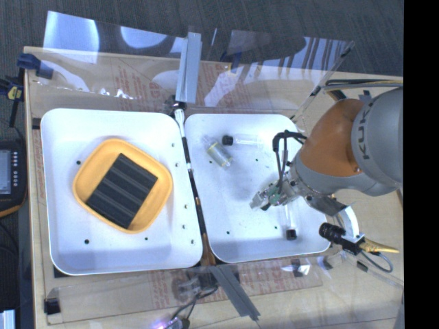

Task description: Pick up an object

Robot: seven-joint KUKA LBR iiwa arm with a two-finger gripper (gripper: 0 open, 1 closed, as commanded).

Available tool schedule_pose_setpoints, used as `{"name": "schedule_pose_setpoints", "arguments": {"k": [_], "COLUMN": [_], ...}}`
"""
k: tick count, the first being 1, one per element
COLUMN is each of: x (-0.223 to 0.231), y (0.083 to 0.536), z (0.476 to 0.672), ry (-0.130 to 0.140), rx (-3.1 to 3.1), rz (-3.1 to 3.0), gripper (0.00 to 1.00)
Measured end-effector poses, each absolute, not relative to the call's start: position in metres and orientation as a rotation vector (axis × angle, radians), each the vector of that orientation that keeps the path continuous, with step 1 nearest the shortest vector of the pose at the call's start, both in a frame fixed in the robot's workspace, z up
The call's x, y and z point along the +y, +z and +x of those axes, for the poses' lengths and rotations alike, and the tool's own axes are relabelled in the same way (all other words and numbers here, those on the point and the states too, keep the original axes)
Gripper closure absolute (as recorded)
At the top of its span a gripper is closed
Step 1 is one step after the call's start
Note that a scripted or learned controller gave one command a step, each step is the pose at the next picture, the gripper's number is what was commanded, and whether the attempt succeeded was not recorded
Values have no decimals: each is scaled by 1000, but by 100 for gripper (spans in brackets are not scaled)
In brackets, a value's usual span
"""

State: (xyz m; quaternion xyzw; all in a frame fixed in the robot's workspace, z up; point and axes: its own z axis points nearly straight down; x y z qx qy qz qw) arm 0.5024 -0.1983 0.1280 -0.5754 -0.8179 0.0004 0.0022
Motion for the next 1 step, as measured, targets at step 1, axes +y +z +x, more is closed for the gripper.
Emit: {"name": "schedule_pose_setpoints", "arguments": {"k": [1], "x": [-113], "y": [91], "z": [519], "ry": [4], "rx": [-2563], "rz": [-1807], "gripper": [100]}}
